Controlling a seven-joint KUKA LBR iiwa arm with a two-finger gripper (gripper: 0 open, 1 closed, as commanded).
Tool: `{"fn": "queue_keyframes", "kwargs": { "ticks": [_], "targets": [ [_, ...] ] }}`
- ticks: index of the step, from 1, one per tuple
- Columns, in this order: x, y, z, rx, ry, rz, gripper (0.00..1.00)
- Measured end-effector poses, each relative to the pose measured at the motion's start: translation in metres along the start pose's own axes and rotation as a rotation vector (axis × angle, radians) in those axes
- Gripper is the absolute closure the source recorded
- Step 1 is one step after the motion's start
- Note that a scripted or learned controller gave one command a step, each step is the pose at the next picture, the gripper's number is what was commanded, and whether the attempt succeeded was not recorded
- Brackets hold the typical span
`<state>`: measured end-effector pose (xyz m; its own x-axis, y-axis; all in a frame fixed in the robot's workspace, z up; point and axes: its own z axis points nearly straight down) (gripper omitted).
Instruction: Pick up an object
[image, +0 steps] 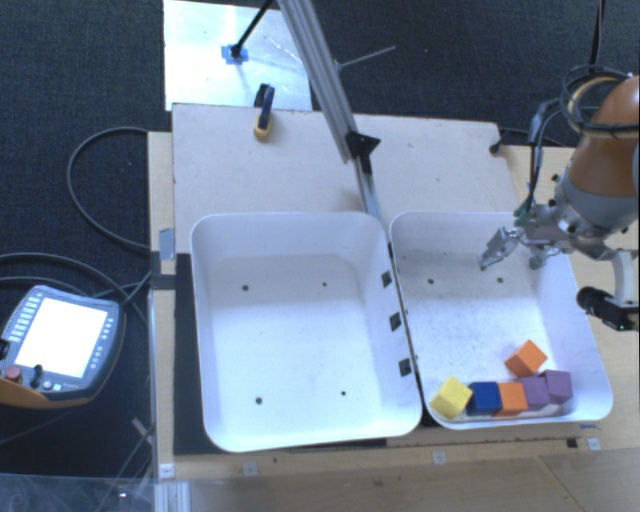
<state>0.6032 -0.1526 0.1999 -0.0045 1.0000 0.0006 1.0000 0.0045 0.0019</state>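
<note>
Task objects: small coloured cubes, clustered in the near corner of the right-hand shallow white bin (455, 300). Yellow cube (451, 397) sits at the row's left end, tilted on a diagonal. Just beside it a blue cube (485, 397), then an orange cube (512, 397), a light purple cube (536, 391) and a darker purple cube (558, 384), all close along the bin's near wall. A second orange cube (526, 357) lies just behind the row, turned at an angle.

The two-finger gripper (497, 249) hangs over the far part of the same bin, well apart from the cubes. Nothing between its jaws; whether they are released or clenched cannot be told at this size.

Left-hand shallow white bin (300, 330) adjoins it on the pale board surface (430, 160). A handheld control pendant with lit screen (58, 340) lies on the dark floor to the left.
</note>
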Motion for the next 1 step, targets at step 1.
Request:
{"fn": "queue_keyframes", "kwargs": {
  "ticks": [1],
  "targets": [
    [-0.0432, -0.0438, 0.0933, 0.009, -0.001, 0.007, 0.0]
  ]
}}
